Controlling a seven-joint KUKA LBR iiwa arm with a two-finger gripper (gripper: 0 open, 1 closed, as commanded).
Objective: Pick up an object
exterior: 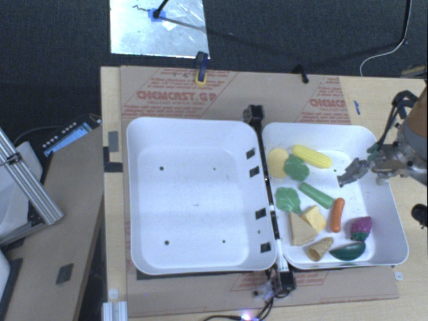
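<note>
Nothing looks picked up yet: the gripper point(349, 173) hangs at the right of the frame over the right bin point(390, 209), its fingers apparently apart with nothing between them, so I judge the whole grasp remains; the left bin point(144, 179) holds no toys. About ten toys lie in the right bin, centre-right of the frame: one corn cob point(311, 156), one orange carrot point(337, 215), the rest mixed.

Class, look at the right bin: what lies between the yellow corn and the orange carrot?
In the camera view, the long green vegetable lies slantwise between the yellow corn and the orange carrot.
</note>
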